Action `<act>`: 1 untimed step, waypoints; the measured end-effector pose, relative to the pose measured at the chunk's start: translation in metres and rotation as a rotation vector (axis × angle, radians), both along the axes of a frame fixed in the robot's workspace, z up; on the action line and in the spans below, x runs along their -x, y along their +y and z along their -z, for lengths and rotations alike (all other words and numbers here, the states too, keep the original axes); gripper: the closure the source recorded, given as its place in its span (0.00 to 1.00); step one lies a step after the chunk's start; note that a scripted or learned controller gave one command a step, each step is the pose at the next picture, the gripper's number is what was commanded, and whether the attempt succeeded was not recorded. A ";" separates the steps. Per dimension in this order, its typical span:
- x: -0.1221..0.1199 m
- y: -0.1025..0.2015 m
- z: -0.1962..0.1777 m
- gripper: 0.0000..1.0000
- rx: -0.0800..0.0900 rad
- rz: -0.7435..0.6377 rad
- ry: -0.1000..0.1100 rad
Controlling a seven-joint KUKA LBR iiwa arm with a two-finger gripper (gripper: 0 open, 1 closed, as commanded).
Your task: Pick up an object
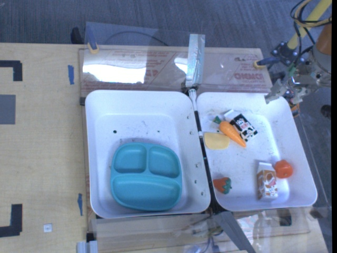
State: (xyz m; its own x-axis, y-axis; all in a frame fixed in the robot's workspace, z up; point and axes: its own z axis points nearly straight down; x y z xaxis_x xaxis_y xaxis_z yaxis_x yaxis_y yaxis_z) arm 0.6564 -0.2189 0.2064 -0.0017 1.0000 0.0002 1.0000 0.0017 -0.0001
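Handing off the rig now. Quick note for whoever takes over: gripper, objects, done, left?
Gripper: at the right bin's far right corner, above the rim; whether it is open or shut can't be told. Nothing seen in it.
Right bin: carrot touching a black-and-white packet, yellow piece beside them, strawberry near the front, carton with a tomato against it.
Left bin: blue tray.
Done: no pick yet.
Left: choose an object, descend, grasp, lift.
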 end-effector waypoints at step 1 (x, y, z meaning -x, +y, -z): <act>-0.008 0.044 0.064 0.00 -0.002 -0.337 0.003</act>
